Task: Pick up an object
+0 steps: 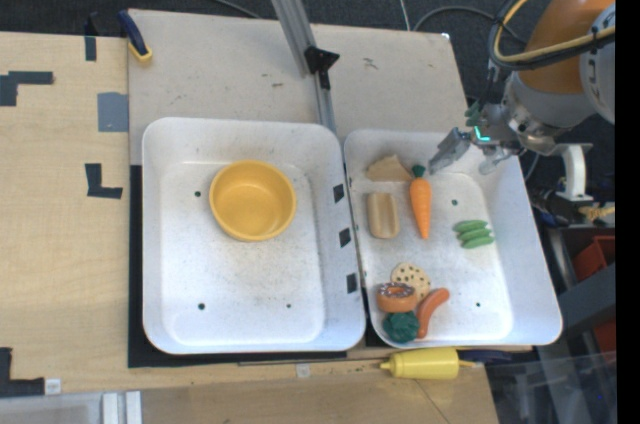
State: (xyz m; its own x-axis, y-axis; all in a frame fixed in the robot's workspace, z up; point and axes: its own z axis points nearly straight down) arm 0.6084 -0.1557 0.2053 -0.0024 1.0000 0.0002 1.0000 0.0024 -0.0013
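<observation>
From where I sit, nothing is picked up yet, as far as I can judge. The claw [470, 150] hangs over the upper right corner of the right bin [520, 307], near the carrot's green top. I cannot tell how it is set, and I see nothing in it. Every item lies flat on a bin floor, so the whole grasp and lift is left to do.

The left bin [170, 307] holds one thing: a yellow bowl [252, 200], upright, a little up and left of centre, with bare floor all round it.

The right bin holds the rest. A tan wedge [388, 169] sits near the top, just left of the carrot top. Below it stands a tan block [382, 214]. The carrot [421, 204] lies lengthwise beside the block, apart from it. The green pea pods [474, 233] lie to the right of the carrot, on their own. Lower down is a tight cluster: a cookie [409, 278], a doughnut [395, 296], a green piece [401, 327] and an orange sausage [433, 308], touching or nearly so.

Outside the bins, a yellow bottle [424, 364] lies on the surface at the right bin's lower edge.

I judge the carrot the nearest target; the wedge next to it could get nudged.
</observation>
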